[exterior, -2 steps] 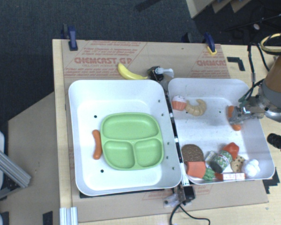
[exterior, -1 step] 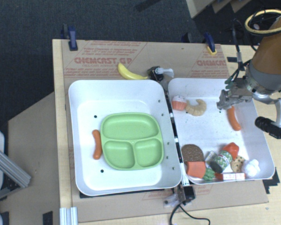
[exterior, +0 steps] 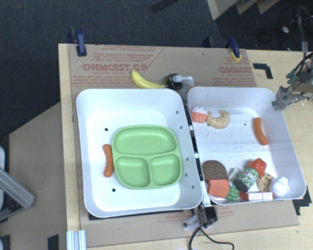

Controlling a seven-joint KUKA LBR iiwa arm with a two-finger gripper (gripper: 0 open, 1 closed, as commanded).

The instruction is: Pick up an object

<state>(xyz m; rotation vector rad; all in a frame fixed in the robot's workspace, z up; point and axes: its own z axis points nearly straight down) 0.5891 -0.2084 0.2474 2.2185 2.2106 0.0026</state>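
— Where did the things to pick lie?

— Most sat in the right bin (exterior: 289,145). A toy sausage (exterior: 260,130) lay near its right wall, tilted, apart from the rest. Near the back-left corner a croissant (exterior: 219,120) lay just beside a small pink-and-white cake piece (exterior: 199,115). Along the front, a brown cookie (exterior: 214,169) sat above an orange block (exterior: 218,187), with a red strawberry-like piece (exterior: 258,166), a green-and-white can (exterior: 245,181) and a white lump (exterior: 280,185) crowded together.

— And the left bin (exterior: 88,134)?

— It held a green divided tray (exterior: 146,156), and a second sausage (exterior: 108,160) lay just beside the tray's left edge.

— Anything outside the bins?

— A banana (exterior: 145,81) lay on the cardboard behind the left bin, near a small black-and-white object (exterior: 176,80).

— The gripper (exterior: 287,96)?

— It hung at the right bin's back-right corner, over the rim, touching none of the toys. Its fingers were too small and blurred; I could not tell whether they stood apart or together.
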